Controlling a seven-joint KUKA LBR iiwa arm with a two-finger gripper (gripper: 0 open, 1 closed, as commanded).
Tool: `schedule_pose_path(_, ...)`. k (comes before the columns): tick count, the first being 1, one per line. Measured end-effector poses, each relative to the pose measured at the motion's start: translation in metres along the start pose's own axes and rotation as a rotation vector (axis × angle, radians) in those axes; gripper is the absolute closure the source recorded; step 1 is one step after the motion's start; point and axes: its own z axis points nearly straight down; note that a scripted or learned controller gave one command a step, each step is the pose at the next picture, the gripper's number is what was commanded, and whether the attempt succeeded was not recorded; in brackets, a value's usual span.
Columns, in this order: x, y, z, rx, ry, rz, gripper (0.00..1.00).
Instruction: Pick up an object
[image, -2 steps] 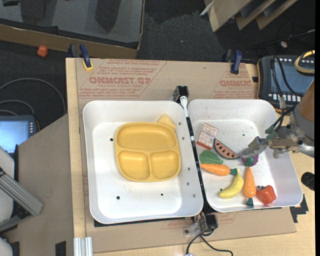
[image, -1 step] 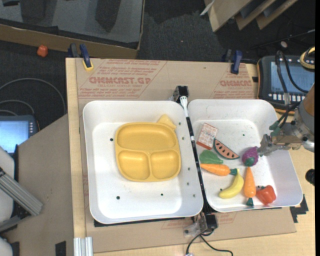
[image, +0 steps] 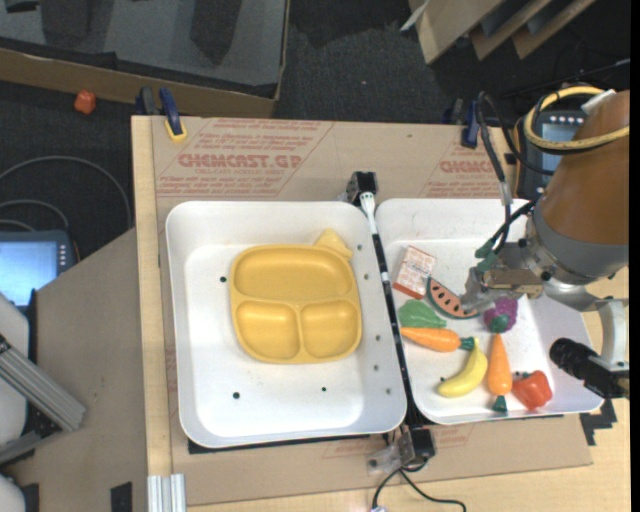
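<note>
Now you have the gripper (image: 487, 287) low over the right bin (image: 455, 215), beside the watermelon slice (image: 450, 298) and the purple toy (image: 501, 314). Whether it is wide or narrow I cannot tell, because the wrist covers it from above, and I see no object in its hold. The possible targets lie close together: a green vegetable (image: 420, 315), a carrot (image: 433, 339), a banana (image: 463, 375), a second carrot (image: 498, 368) and a red pepper (image: 533, 388). A small snack packet (image: 414, 270) lies apart near the bin wall. I advise you to choose one toy with free space on both sides. Come down straight over its middle, so the neighbours are not pushed. The left bin (image: 190, 300) bears a yellow divided plate (image: 296, 302).
</note>
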Motion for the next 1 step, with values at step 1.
schedule_pose_path(1,0.0740,0.0175,-0.0497,-0.008,-0.002,0.000,1.00)
